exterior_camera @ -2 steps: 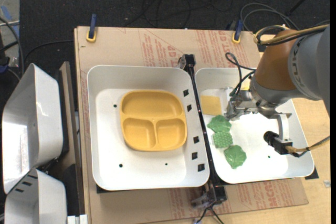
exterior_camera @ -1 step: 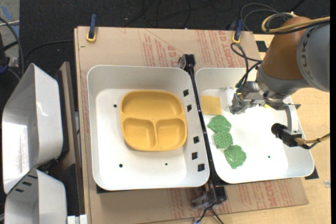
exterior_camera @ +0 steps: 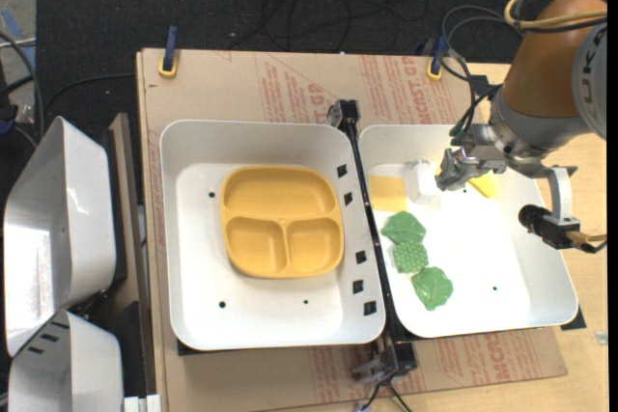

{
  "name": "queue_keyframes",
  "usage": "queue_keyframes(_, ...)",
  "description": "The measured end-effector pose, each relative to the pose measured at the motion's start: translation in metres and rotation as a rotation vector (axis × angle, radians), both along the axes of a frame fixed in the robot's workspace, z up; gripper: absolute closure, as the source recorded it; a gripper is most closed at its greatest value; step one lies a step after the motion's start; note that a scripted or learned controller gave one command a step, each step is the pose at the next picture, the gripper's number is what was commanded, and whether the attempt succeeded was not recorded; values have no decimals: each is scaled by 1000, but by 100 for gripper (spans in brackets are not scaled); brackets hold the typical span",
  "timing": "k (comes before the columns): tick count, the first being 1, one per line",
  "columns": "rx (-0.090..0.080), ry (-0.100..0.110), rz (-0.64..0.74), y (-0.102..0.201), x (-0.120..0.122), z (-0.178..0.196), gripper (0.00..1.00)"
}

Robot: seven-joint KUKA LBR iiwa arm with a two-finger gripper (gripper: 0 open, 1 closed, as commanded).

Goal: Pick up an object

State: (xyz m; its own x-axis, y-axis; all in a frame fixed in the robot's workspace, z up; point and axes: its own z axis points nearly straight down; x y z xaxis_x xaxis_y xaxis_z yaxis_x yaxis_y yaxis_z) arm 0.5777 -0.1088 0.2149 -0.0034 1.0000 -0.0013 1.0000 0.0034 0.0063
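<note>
the gripper [exterior_camera: 454, 171] hangs over the right bin's [exterior_camera: 541, 304] far edge beside a white block [exterior_camera: 420, 178]; its opening cannot be told. green pieces [exterior_camera: 415, 258] hug the divider; near-right floor lies open.

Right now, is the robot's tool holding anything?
Tool: cannot be told from this view. It hangs over the right bin, near the small white block.

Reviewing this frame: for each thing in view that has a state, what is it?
Yellow divided plate: upright in the left bin, compartments bare.
Green pieces: three, loose on the right bin's floor.
Pale yellow block: flat, near the divider.
White piece: beside the block.
End effector: low over the right bin, grip unclear.
</note>
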Motion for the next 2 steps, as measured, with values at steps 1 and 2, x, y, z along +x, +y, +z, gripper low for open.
queue_keyframes(1,0,-1,1,4,4,63,100)
queue_keyframes(2,3,6,5,67,12,54,100)
